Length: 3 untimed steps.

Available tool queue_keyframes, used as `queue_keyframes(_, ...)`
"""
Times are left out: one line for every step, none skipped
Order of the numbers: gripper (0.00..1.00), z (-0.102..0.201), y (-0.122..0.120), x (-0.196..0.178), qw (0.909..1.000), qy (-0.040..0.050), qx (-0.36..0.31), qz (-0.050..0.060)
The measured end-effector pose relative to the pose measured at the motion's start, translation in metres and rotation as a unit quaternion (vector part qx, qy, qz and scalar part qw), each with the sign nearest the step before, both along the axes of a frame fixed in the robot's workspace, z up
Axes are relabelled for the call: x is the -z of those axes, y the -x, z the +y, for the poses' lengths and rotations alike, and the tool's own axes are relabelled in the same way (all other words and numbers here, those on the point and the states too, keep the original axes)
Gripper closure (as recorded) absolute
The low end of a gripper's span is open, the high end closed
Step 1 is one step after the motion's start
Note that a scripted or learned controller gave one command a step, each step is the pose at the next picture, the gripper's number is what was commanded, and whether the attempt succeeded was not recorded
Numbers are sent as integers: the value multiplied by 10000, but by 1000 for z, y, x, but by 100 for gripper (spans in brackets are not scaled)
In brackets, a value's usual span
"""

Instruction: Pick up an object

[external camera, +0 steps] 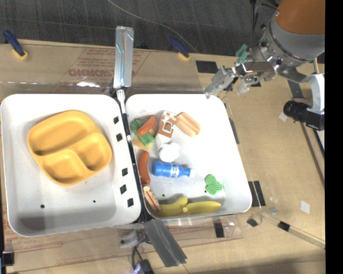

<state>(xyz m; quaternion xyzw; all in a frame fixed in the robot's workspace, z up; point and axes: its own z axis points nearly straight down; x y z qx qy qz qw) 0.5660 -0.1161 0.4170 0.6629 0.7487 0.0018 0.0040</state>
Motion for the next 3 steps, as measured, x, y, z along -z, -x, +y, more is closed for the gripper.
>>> queue_keyframes(0,-22,-9,141,9995,-16,287,110)
queue_keyframes(0,-23,85,286,9991,-28,415,111)
queue_keyframes(0,-34,16,319,9983,-14,588,5)
